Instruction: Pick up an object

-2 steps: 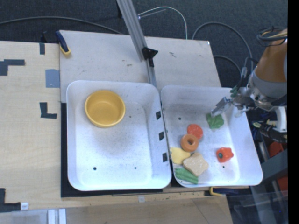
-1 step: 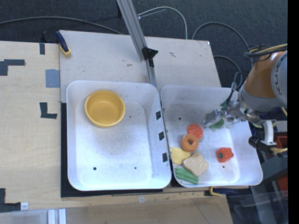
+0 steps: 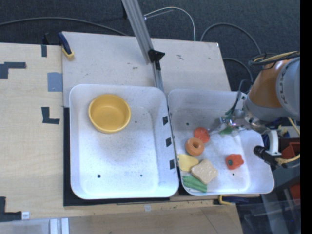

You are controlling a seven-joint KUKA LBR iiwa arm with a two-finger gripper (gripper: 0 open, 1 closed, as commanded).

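toy food (image 3: 195,146), smooth and rounded

The arm (image 3: 280,91) is grey with a broad orange band; yellow and black cables loop at its 12 o'clock side, and a slim metallic gripper (image 3: 225,123) tips it.
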